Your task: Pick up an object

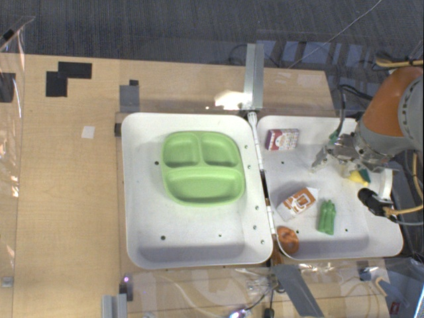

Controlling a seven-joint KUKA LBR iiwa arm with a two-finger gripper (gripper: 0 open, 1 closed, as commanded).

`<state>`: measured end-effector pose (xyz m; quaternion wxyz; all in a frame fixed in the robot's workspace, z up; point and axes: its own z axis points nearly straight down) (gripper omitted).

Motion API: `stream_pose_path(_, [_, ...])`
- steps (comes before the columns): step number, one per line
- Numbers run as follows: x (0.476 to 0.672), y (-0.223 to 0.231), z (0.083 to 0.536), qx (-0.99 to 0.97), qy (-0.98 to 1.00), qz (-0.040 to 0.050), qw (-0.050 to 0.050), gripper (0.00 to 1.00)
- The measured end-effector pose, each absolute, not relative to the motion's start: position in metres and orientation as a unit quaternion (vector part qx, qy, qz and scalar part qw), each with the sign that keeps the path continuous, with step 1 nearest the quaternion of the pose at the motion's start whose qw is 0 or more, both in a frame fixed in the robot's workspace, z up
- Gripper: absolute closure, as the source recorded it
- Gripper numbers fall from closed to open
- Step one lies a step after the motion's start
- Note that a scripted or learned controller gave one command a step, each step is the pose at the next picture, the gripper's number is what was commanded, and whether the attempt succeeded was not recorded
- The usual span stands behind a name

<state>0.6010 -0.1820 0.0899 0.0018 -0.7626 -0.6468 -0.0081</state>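
My gripper [339,155] hangs over the right bin [377,244], near its right side, on the grey arm with the orange band [391,108]. A small yellow object [358,175] peeks out just below and right of the gripper, partly hidden by it. A red and white carton [281,139] lies at the bin's back left. An orange and white packet [299,201] sits in the middle, with a green object [326,217] to its right. A brownish round fruit [287,239] rests at the front left corner.
The left bin [142,244] holds a green divided plate [201,167]. A metal divider post [254,78] stands behind the seam between the bins. Cables [381,204] run along the right bin's right edge.
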Motion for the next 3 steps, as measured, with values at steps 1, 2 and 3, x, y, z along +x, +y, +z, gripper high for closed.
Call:
stream_pose_path(1, [0.539,-0.162,0.093,-0.813,-0.582,-0.0024,-0.002,0.00])
stream_pose_path(2, [0.641,-0.132,0.089,-0.800,-0.600,-0.0042,-0.004,0.00])
stream_pose_path(3, [0.643,-0.122,0.159,-0.798,-0.603,-0.0021,-0.002,0.00])
